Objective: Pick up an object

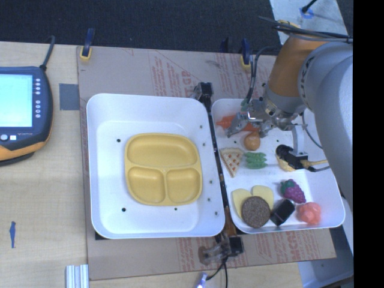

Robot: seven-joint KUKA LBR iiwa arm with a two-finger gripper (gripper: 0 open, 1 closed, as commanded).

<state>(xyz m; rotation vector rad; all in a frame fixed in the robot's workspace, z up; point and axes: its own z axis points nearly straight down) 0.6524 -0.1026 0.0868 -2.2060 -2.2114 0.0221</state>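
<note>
My gripper [254,123] hangs low over the far end of the right bin [327,188], its metal fingers pointing down among the toy food. Just below it lies a small brown egg-shaped piece [252,141], and to its left an orange carrot-like piece [226,122] partly hidden by the fingers. Nearer the front lie a pizza slice [231,159], a green vegetable [255,159], a banana [290,158], purple grapes [293,190], yellow cheese slices [261,192], a brown patty [255,211], a black piece [282,211] and a pink piece [308,212]. I see nothing held between the fingers.
The left bin [108,215] holds a yellow three-compartment plate [163,167]. A teach pendant [23,110] lies at the bench's left edge. The grey arm with its orange band [294,59] covers the right bin's far right corner. Clamps sit between the bins.
</note>
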